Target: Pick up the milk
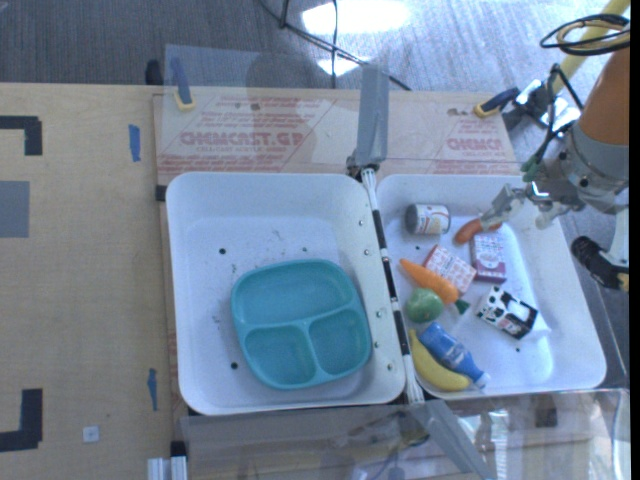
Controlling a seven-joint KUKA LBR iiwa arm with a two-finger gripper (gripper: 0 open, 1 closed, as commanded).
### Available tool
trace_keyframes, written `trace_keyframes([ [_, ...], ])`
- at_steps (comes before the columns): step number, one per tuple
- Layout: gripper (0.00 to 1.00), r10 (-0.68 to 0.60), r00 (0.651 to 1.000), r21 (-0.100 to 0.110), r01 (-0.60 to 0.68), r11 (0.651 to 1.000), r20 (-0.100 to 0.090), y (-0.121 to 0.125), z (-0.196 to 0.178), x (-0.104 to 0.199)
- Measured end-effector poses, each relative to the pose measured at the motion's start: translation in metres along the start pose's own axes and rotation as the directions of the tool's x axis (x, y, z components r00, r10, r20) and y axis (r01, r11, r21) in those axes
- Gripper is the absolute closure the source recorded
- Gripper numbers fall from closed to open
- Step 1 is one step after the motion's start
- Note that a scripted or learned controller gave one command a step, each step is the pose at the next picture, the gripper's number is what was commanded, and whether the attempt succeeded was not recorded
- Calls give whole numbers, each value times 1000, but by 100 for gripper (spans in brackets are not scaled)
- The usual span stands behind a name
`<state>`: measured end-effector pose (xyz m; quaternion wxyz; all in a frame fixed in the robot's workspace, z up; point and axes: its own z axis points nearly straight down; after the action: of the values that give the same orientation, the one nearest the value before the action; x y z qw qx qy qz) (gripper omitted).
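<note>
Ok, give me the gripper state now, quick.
Gripper: above the right bin's far edge, nothing seen held; open or shut cannot be told.

Glossy white plastic bins (190, 208), matt teal plastic tray (300, 323)

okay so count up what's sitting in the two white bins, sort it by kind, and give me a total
Trays: 1, the teal divided tray in the left bin.
Toy produce: 4, two carrots, a green vegetable, a banana.
Cartons and boxes: 3, the black-and-white milk carton, two reddish boxes.
Cans: 1.
Bottles: 1, blue.
Total: 10
</note>
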<state>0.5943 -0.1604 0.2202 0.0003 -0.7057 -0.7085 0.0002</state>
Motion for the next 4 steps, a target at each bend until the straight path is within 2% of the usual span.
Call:
trace_keyframes([
  [1, 0, -39, 999, 0, 39, 999, 0, -43, 112, -38],
  [2, 0, -54, 999, -9, 54, 998, 0, -86, 132, -9],
  [3, 100, -50, 999, -11, 50, 999, 4, -85, 123, -13],
  [4, 100, 3, 1000, 1, -3, 1000, -1, -66, 37, 79],
])
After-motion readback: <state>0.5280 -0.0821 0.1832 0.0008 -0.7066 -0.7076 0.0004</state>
